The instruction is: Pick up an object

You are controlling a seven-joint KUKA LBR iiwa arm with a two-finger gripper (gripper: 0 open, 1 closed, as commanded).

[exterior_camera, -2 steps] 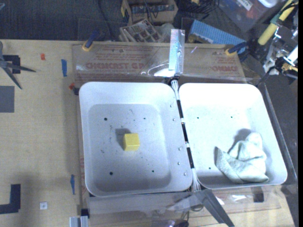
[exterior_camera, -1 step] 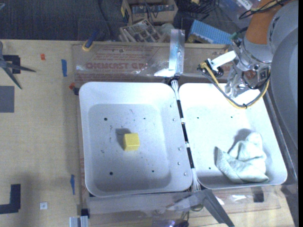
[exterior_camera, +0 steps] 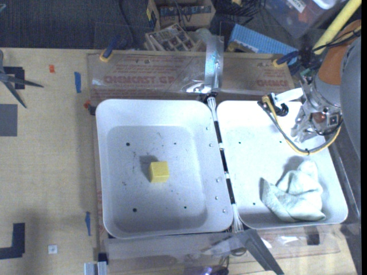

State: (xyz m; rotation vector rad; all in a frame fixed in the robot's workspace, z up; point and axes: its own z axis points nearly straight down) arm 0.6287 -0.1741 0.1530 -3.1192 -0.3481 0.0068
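A small yellow block (exterior_camera: 159, 172) lies near the middle of the left bin (exterior_camera: 104, 153). A crumpled white cloth (exterior_camera: 296, 191) rests in the near right corner of the right bin (exterior_camera: 252, 145). My gripper (exterior_camera: 305, 129) hangs over the far right side of the right bin, above and behind the cloth, with yellow cabling looping beside it. Nothing shows in its grasp. It is well apart from the yellow block.
A clear plastic wall (exterior_camera: 172, 76) stands behind both bins, with a metal clamp (exterior_camera: 212, 67) at the middle. Clutter of boxes and cables lies beyond it. The wooden bench (exterior_camera: 46, 165) stretches to the left of the bins.
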